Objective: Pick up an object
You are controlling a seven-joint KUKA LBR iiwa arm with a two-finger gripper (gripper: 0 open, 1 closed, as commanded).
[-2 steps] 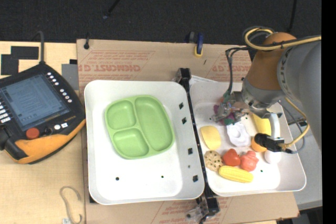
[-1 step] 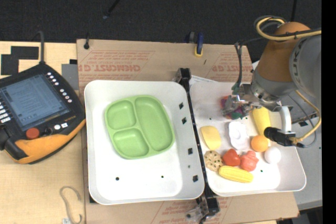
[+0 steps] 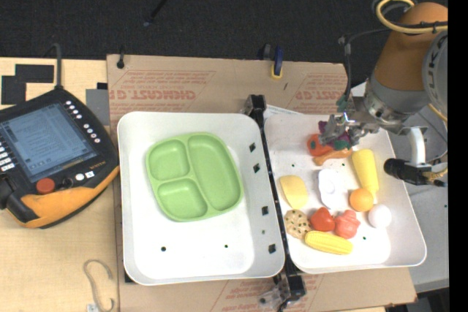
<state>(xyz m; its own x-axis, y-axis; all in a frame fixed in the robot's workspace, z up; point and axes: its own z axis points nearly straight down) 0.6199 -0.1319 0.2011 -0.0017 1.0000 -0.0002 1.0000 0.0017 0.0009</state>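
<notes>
**Finger state unresolved: gripper low over the far corner of the right bin**

Fingers first: from my remote station I cannot tell whether they are spread or closed, because the grey mechanism blurs against the clutter beneath it, and I see nothing clearly held between them. The gripper sits at the far left part of the right bin, just above or touching an orange-and-red toy food piece; whether it touches, I cannot say. I take this piece to be the candidate for the pick, since it lies closest to the tool and a little apart from the main cluster, which leaves room for a descent.

The remaining toy food is crowded toward the near half of the same bin: a long yellow piece, a flat white piece, a small orange, a white ball, a pale yellow wedge, a cookie, a red tomato, a pink-red piece and a yellow corn cob. Several of these touch, so I judge a grasp there likelier to nudge neighbours.

The left bin holds a green divided plate, lying flat. Both bins rest on a cardboard sheet, clamped at its far edge by a blue clamp, presumably to keep the sheet from sliding. A teach pendant lies at the far left, well apart from the work.

I judge the pick not yet accomplished.
</notes>
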